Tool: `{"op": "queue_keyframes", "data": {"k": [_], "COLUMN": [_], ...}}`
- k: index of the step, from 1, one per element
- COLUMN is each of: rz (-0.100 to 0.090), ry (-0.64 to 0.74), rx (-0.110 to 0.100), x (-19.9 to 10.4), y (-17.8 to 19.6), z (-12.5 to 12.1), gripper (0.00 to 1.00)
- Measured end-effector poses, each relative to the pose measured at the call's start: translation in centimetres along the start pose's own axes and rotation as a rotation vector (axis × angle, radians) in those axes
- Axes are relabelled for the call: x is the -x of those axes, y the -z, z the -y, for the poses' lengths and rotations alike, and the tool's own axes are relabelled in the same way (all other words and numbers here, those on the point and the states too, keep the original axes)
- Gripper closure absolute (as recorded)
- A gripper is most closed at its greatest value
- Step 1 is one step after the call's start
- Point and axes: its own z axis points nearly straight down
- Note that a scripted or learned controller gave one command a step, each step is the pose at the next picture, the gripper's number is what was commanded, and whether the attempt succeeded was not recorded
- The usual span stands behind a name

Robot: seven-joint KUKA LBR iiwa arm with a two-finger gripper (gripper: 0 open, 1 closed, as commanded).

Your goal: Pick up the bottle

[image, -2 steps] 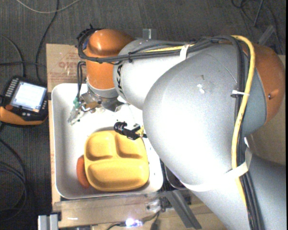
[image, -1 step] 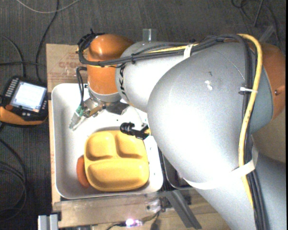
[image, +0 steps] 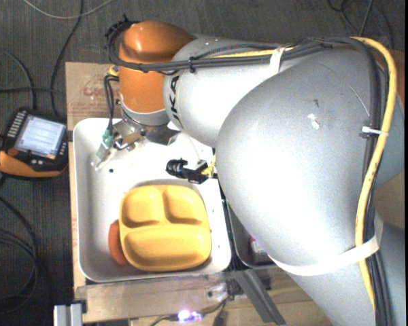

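Observation:
My gripper (image: 103, 152) hangs low over the far left corner of the left white bin (image: 85, 202), just below the orange wrist band (image: 146, 60). A small green piece sits at the gripper's tip, and I cannot tell whether anything is held. A yellow divided tray (image: 164, 226) lies upside up in the near half of that bin. An orange rounded thing (image: 113, 243) pokes out from under the tray's left edge, and I cannot tell what it is. The bulky grey arm (image: 299, 155) hides the right side of the scene.
A sliver of the right bin (image: 248, 250) shows under the arm. A teach pendant (image: 30, 145) with a lit screen lies on the floor to the left of the bench. The wooden bench edge (image: 81, 87) runs behind the left bin.

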Motion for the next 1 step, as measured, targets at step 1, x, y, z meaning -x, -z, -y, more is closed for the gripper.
{"op": "queue_keyframes", "data": {"k": [1], "rz": [0.004], "ry": [-0.523], "rx": [-0.003], "x": [2.22], "y": [-4.03], "z": [-2.58], "gripper": [0.0]}}
